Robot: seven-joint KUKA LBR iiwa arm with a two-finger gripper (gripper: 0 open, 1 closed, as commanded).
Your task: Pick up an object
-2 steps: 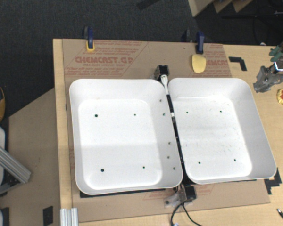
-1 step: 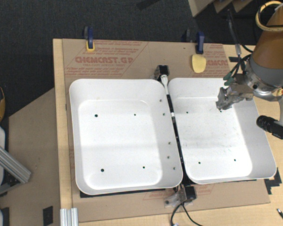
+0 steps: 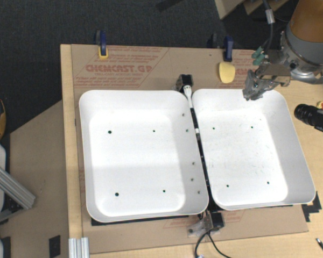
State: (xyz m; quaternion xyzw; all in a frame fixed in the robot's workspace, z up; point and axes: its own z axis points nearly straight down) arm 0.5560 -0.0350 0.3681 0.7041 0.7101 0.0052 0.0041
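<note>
on the bench, both the left bin [image 3: 91, 160] and the right bin [image 3: 293, 160] lie bare, and the one candidate object, a small yellow piece [image 3: 226, 72], sits beyond the right bin's far rim. to its right, my gripper [image 3: 253, 92] hovers over that bin's far edge, holding nothing i can make out, its grip state unreadable; i judge i'm at the approach step, and the next move calls for finding a target.

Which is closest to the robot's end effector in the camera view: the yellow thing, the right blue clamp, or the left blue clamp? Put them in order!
From the end effector:
1. Yellow thing, just to its left.
2. Right blue clamp, above the yellow thing.
3. Left blue clamp, far left.
</note>
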